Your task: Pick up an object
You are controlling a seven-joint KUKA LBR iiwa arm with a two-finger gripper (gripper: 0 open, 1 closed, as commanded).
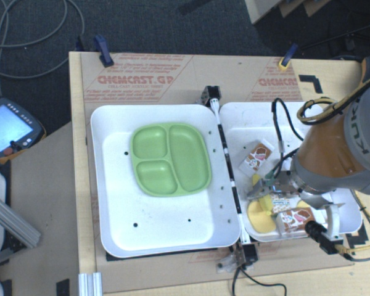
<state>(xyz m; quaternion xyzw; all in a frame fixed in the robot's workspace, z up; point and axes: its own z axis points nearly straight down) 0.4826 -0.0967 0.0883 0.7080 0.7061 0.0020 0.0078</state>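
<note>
The right bin (246,117) holds a small brown-and-white snack packet (257,157) near its middle. At its front lie a yellow round object (261,216) and a second red-and-white packet (294,217). My gripper (268,191) is low in this bin, just above the yellow object and beside the second packet, below the first packet. The grey arm with its orange band (327,150) covers the bin's right part. Nothing can be seen held in the gripper.
The left bin (111,184) carries a green divided plate (171,159) in its upper middle. A ridge (225,159) separates the two bins. Black cables (280,125) loop off the wrist over the right bin. Clamps stand at the bench's back edge.
</note>
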